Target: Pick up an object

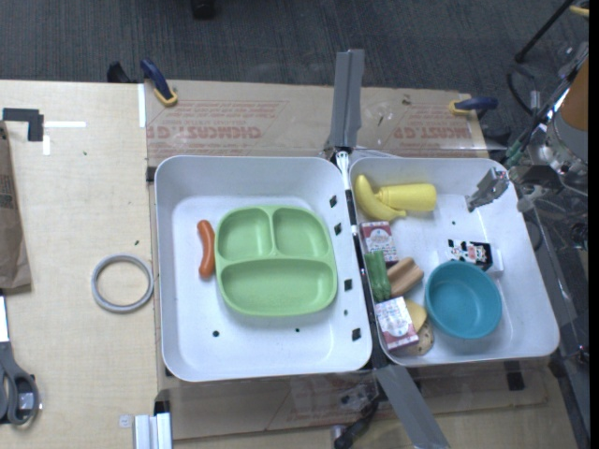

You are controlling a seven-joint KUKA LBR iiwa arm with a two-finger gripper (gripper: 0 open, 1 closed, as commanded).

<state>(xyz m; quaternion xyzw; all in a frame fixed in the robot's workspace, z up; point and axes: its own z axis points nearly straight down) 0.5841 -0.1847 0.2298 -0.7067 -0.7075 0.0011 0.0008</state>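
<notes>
My gripper (488,189) hangs over the back right corner of the right bin (533,344), with nothing seen in it. To its left lie a yellow bottle (409,196) and a banana (368,198). Below the gripper sits a small black-and-white carton (471,253), and in front of that a blue bowl (462,300). Along the bin's left wall lie a red-and-white carton (377,240), a green stick (376,275), a hot dog bun (404,272) and a red packet (394,322). The left bin (178,335) holds a green divided plate (276,258) and an orange sausage (206,249).
A grey tape ring (123,282) and scissors (15,396) lie on the bench left of the bins. Blue-and-yellow clamps (160,82) (473,107) sit at the back. Cables and arm parts (562,185) crowd the right side.
</notes>
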